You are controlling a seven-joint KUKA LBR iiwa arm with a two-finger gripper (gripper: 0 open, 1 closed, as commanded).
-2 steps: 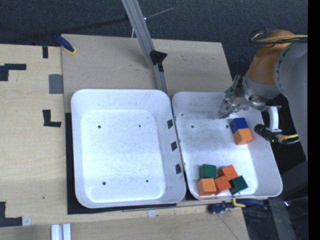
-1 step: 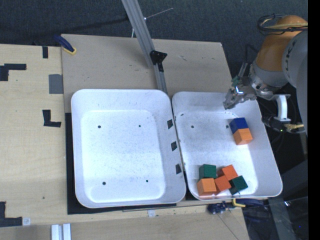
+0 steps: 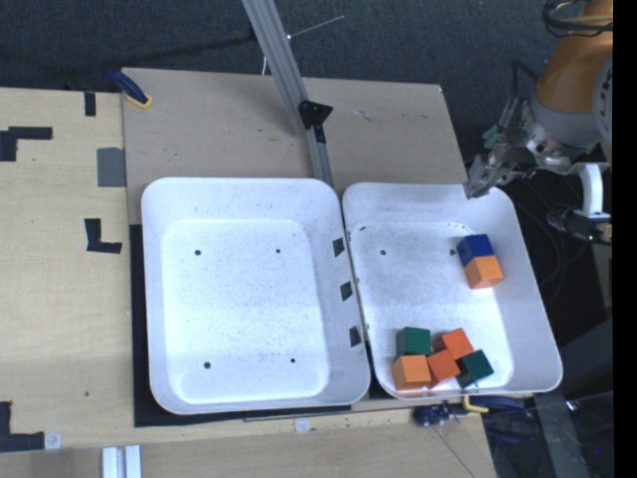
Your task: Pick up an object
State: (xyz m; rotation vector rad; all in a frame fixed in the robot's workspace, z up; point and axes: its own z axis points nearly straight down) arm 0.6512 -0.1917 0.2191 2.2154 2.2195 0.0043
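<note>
Wooden bench; gripper (finger state unclear) over right bin corner, near blue block.

Bins: white plastic, matt, finely speckled. Bench: pale wood-look board, smooth (dark tape patches in places). Slanted rail: bare metal, dull sheen. Blocks: matt, foam-like. Arm: glossy orange and grey casing.

Open floor spans the right bin's middle and left. A blue block touching an orange block stands near its right wall; a block cluster crowds the near wall. A slanted metal rail crosses above the bins' junction.
</note>
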